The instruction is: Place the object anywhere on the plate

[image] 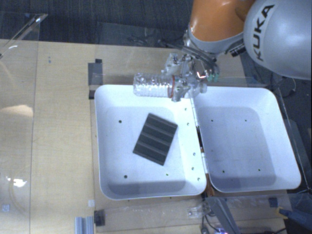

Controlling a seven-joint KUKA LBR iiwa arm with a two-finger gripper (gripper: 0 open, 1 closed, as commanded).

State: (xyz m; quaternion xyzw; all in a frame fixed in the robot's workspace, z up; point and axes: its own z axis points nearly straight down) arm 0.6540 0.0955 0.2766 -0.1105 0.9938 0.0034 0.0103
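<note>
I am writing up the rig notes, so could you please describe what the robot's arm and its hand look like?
The arm has smooth, rounded grey housings, one bearing "KUKA" in black letters. Above the wrist sits a glossy orange band. Below that, the hand is a small metallic assembly with mostly see-through parts and a few red and green specks. Its finer detail is too small to tell.

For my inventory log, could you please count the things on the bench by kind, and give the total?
White bins: 2, left bin and right bin
Dark ribbed plate: 1, lying in the left bin
Clear plastic object: 1, at the left bin's far rim, beside the gripper
Total: 4
</note>
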